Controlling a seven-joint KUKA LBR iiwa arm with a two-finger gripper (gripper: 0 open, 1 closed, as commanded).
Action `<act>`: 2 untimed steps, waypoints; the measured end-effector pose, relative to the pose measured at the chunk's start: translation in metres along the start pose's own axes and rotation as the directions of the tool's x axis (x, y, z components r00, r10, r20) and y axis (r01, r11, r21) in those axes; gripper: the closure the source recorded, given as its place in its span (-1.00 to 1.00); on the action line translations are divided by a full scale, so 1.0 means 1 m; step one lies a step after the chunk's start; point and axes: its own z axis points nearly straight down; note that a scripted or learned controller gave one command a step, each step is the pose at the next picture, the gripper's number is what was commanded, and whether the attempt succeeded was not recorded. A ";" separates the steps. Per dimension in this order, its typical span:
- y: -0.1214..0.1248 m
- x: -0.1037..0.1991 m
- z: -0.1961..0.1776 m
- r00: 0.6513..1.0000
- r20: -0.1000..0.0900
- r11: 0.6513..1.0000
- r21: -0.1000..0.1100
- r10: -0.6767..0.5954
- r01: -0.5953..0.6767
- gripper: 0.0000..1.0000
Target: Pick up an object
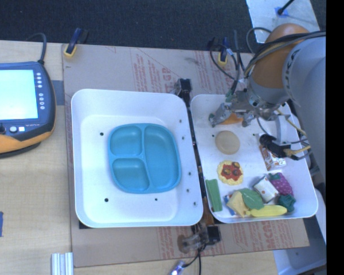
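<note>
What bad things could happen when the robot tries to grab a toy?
1. The gripper is low by the right bin's far wall, over something orange. It could bump the wall, or the toy might slip away.
2. Most toys sit heaped in the near corner: the banana, grapes and green stick. A grab there could catch two or shove them around.
3. The round tan toy might roll off.

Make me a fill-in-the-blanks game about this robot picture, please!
1. The blue plate sits in the ____ bin.
2. The blue plate has ____ compartments.
3. The pizza toy lies in the ____ bin.
4. The band above the robot's wrist is ____.

Missing words: left, three, right, orange.
</note>
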 end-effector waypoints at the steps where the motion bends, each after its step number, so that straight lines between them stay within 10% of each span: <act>1: -0.103 0.012 0.012 1.000 0.000 1.000 -0.006 0.005 -0.005 -1.00; 2: -0.047 0.023 0.010 1.000 0.000 1.000 -0.009 0.006 -0.006 -1.00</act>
